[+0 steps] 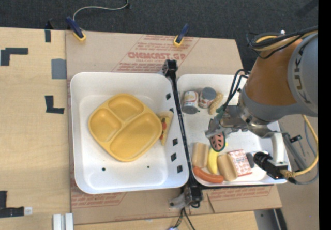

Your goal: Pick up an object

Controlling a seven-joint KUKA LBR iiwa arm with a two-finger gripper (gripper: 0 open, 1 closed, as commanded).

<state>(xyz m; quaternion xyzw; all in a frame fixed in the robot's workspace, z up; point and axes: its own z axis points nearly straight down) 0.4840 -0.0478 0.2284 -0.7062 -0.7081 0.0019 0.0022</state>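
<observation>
My gripper [218, 126] hangs low over the middle of the right bin [235, 80], on the grey arm with its orange band. A watermelon slice toy [219, 142] lies right under its tip, touching or nearly touching it. Along the bin's front edge lie a bread roll [199, 153], a banana [212, 162], a red sausage [208, 175], a second roll [226, 167] and a red-and-white box [240, 163]. At the back left of this bin stand a small tin [190, 101] and a grey can [208, 95].
The left bin [88, 172] holds a yellow divided plate [125, 126], and a small yellow-and-red item [165, 123] lies by the divider. The arm's body covers the right bin's right half. Two clamps [76, 28] [181, 36] pin the cardboard at the back.
</observation>
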